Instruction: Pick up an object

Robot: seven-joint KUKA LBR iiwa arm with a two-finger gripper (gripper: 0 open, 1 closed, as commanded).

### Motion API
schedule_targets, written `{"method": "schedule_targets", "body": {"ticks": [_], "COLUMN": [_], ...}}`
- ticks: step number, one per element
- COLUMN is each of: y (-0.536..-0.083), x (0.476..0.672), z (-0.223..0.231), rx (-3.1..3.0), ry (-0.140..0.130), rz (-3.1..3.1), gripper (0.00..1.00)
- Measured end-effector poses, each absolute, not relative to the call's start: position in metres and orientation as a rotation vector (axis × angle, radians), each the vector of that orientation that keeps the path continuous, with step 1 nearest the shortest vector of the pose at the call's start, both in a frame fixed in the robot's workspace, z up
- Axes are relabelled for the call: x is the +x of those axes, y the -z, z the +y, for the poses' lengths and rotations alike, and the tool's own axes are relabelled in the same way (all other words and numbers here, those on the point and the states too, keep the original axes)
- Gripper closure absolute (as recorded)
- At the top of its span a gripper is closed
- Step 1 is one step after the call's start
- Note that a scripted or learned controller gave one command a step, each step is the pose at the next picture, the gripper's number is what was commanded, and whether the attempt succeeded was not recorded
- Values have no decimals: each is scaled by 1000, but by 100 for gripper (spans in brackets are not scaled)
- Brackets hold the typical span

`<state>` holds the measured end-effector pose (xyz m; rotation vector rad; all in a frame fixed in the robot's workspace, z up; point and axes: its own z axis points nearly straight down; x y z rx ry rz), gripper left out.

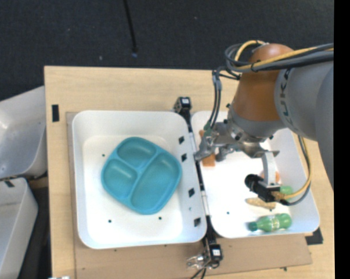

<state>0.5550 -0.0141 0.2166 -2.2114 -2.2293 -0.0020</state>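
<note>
Right bin [233, 222]: bottle [270, 222] (green) below jaws [209, 150]

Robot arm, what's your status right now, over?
Gripper low over right bin's left edge, fingers hidden. Nothing seen held. Green bottle and small items near bin's front right. Blue plate alone in left bin.

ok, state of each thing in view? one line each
blue divided plate: flat in the left bin, upright, its compartments bare
green bottle: lying on its side, right bin front edge
orange item: under the claw, grip unclear
arm: reaching over right bin
</note>
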Motion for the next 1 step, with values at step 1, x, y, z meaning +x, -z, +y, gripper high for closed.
{"method": "schedule_targets", "body": {"ticks": [1], "y": [-216], "x": [548], "z": [46], "rx": [-2210], "ry": [1], "rz": [-2229], "gripper": [100]}}
